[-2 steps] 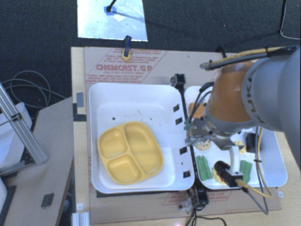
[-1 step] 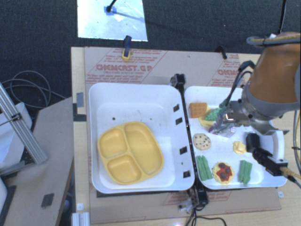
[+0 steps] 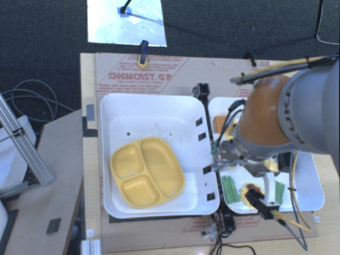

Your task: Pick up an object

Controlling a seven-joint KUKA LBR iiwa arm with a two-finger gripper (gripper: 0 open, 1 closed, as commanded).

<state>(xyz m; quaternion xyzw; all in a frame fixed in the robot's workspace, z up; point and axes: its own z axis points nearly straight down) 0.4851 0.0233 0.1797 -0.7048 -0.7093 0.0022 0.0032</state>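
Progress on the pick: none that I can confirm. My arm [image 3: 276,116] hangs over the right bin [image 3: 313,195], and my wrist covers my gripper, so I cannot tell its state or whether it holds anything. Candidate objects lie in that bin below me: a green piece [image 3: 229,189] and a small orange item [image 3: 218,124]. The yellow divided tray [image 3: 146,171] sits untouched in the left bin [image 3: 154,108]. Grasp and lift remain outstanding.

Robotics lab: KUKA arm [image 3: 289,113] over plywood bench [image 3: 154,73] w/ white bins [image 3: 154,108], clamps, loose cables [image 3: 32,97].
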